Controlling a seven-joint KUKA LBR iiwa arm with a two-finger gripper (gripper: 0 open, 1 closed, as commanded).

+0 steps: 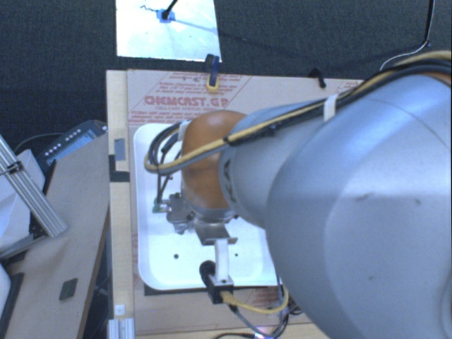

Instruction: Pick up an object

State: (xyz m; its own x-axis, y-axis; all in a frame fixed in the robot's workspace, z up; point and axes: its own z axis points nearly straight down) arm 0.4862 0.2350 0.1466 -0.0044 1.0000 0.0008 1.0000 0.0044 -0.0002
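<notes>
The grey arm with its orange band (208,157) hangs low over the shallow white plastic bin (152,260), hiding both the gripper's state and any object to pick.

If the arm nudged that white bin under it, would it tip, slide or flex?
Probably slides rather than tips: the white bin looks shallow with a wide flat floor. Likely light and a bit flexible, given its thin rounded rim. The board beneath looks smooth, offering little grip.
</notes>
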